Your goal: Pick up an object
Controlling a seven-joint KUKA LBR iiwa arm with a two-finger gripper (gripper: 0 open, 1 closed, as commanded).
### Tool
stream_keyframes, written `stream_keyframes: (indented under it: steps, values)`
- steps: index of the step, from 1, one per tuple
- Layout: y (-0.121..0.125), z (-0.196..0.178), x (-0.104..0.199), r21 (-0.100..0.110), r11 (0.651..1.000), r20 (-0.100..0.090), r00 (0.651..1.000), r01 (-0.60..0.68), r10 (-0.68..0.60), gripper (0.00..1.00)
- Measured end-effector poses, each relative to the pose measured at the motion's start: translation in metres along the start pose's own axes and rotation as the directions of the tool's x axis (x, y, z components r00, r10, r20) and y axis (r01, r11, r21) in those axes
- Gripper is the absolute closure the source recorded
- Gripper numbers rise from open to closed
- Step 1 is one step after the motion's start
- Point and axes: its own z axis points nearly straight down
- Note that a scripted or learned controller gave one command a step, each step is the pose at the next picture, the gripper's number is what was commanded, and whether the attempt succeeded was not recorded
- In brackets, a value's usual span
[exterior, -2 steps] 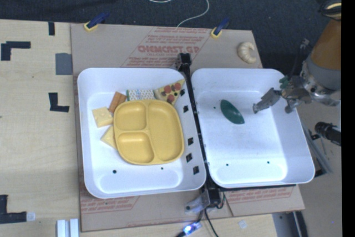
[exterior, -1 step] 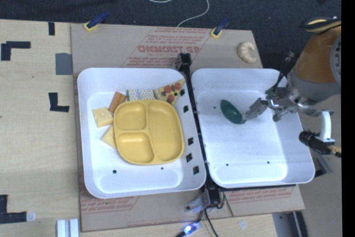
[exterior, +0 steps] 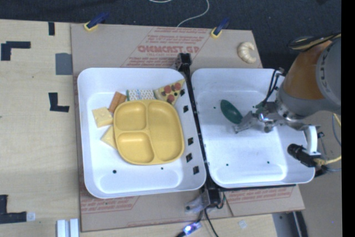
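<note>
The green object [exterior: 231, 111], a dark green rounded item, lies in the right bin [exterior: 244, 169], in its far half and somewhat left of centre, resting on the white floor. The claw [exterior: 242, 127] sits just beside it on the near-right side, low over the bin floor, its metal tip pointing left toward the object. Whether the claw touches the object cannot be told, and the view does not show the object gripped. Whether the claw is released or clenched cannot be told either.

The arm [exterior: 310, 83] enters from the right, its grey body and orange band above the right rim of the right bin.

The left bin [exterior: 91, 166] touches the right bin along a shared divider. It contains a yellow divided plate [exterior: 148, 131] with three compartments, lying flat near the centre. Several small flat pieces [exterior: 102, 116] lie at the plate's left and far edges, partly tucked beneath it.

Both bins rest on a cardboard sheet [exterior: 166, 47] on the counter [exterior: 33, 119]. A small pale object [exterior: 247, 52] lies on the cardboard beyond the right bin's far edge.
</note>
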Motion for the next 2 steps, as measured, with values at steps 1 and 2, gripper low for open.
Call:
stream_keyframes:
  steps: [1,2]
  values:
    - [0.0,0.015,0.001,-0.006,1.0,0.002,1.0,0.001,-0.001,0.0]
    - [0.001,0.004,0.001,-0.009,1.0,0.004,1.0,0.0,0.0,1.0]
